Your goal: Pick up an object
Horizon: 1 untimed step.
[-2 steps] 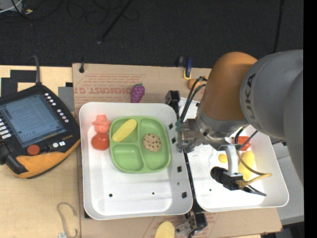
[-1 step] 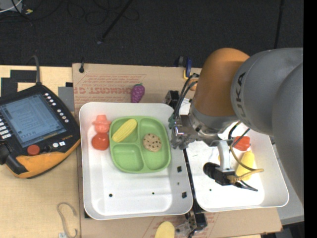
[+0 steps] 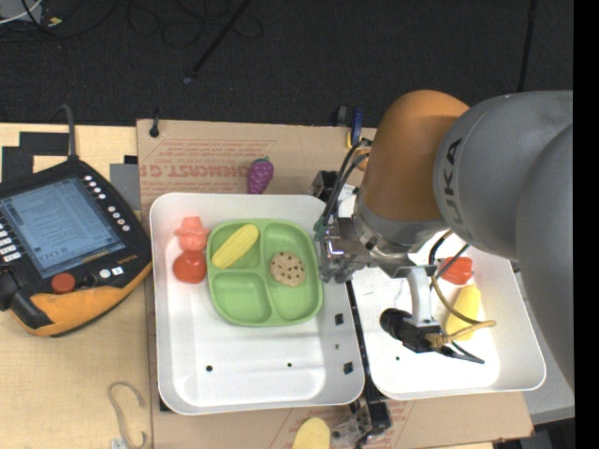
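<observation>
The left bin (image 3: 243, 372) holds a green divided plate (image 3: 245, 302) with a yellow corn cob (image 3: 233, 244) and a chocolate-chip cookie (image 3: 287, 268) in its upper compartments. Beside the plate's left edge stand a pink toy (image 3: 191, 233) and a red round piece (image 3: 189, 267). In the right bin (image 3: 510, 344) lie a yellow object (image 3: 465, 303) and an orange-red object (image 3: 458, 269), partly behind the arm. My gripper (image 3: 330, 255) hangs low over the seam between the two bins, right by the plate's right rim, close to the cookie.
A purple grape bunch (image 3: 260, 174) lies on the cardboard behind the left bin. A teach pendant (image 3: 61, 241) sits on the bench at the left. A yellow thing (image 3: 312, 433) and a metal hook (image 3: 126, 410) lie in front of the bins.
</observation>
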Motion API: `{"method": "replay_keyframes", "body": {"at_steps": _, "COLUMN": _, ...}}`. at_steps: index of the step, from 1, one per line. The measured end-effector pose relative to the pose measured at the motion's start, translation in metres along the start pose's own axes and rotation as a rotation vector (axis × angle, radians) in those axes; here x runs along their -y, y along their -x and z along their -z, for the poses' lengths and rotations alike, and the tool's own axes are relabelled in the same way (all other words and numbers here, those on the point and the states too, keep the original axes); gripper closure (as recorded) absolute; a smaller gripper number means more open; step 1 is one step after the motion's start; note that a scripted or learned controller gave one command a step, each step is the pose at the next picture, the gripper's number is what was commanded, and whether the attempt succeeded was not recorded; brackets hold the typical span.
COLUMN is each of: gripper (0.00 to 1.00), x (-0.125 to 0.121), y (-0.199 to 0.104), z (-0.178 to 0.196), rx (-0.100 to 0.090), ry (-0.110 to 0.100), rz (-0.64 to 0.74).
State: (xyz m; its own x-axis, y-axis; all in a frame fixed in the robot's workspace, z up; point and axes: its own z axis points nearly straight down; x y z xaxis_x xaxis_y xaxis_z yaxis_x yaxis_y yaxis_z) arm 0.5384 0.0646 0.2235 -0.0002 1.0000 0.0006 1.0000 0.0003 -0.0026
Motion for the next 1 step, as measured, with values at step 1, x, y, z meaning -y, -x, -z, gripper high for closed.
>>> {"method": "replay_keyframes", "body": {"at_steps": 1, "gripper": 1.0, "x": 0.0031, "y": 0.0145, "z": 0.0109, "rx": 0.001, "ry": 0.001, "rz": 0.0}}
